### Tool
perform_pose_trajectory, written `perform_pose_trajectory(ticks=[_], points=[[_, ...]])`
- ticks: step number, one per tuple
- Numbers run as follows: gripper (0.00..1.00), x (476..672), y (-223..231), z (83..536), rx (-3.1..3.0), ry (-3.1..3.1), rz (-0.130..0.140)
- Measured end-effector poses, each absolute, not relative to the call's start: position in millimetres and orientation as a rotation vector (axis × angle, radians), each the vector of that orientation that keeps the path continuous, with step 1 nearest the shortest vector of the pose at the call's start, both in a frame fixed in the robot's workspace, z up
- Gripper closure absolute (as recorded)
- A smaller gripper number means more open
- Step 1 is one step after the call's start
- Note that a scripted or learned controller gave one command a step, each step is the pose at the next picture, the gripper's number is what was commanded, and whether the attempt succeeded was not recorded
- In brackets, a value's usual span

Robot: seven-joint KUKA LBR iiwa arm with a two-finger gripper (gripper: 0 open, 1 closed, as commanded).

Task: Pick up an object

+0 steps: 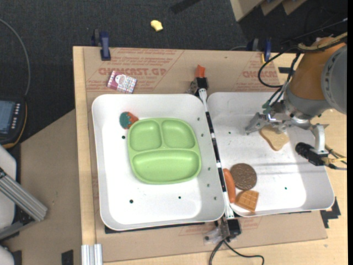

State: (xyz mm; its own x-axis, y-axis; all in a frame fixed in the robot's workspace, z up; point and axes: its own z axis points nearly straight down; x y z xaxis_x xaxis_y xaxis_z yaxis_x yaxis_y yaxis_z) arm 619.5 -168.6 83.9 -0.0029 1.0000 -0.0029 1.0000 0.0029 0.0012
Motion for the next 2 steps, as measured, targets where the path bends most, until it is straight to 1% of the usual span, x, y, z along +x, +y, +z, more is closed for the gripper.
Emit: perform_pose_trajectory(ticks=[1,2], points=[[0.0,666.0,-218.4,139.3,2.214,2.213,0.005],[0.0,620.8,-197.6,81.4,2.228,2.225,-0.005]])
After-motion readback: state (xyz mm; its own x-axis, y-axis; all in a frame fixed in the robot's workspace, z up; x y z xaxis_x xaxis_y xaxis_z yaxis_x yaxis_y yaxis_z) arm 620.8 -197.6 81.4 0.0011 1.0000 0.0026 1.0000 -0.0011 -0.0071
